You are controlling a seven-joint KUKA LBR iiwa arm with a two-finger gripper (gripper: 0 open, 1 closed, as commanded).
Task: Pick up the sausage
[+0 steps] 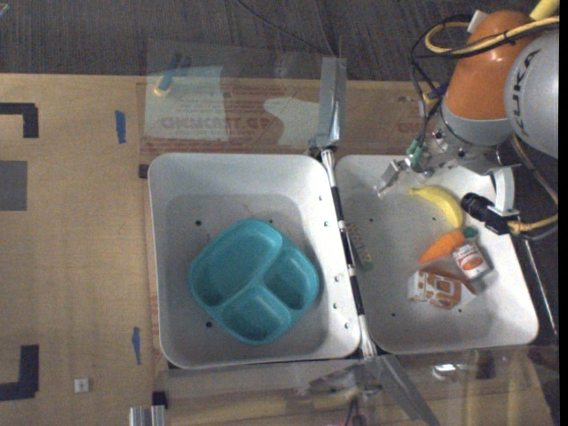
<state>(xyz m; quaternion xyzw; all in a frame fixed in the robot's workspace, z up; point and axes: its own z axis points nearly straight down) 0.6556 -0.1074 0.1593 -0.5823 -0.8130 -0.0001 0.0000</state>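
Observation:
The right bin [390, 327] holds several pieces of toy food. A short reddish-brown piece with white markings [469, 260] lies at the right, touching the tip of an orange carrot [442, 246]. Just below them rests a flat brown and white piece [435, 288]. I cannot tell which of these two is the sausage. A yellow banana [441, 204] lies above the carrot. My gripper [393, 177] hangs over the bin's upper left part, left of the banana and well apart from the brown pieces. Nothing shows held in it.
The left bin [177, 185] holds a teal divided plate [254, 280]. A metal ridge [342, 238] separates the two bins. The arm's orange and grey wrist [486, 87] looms over the right bin's top right corner.

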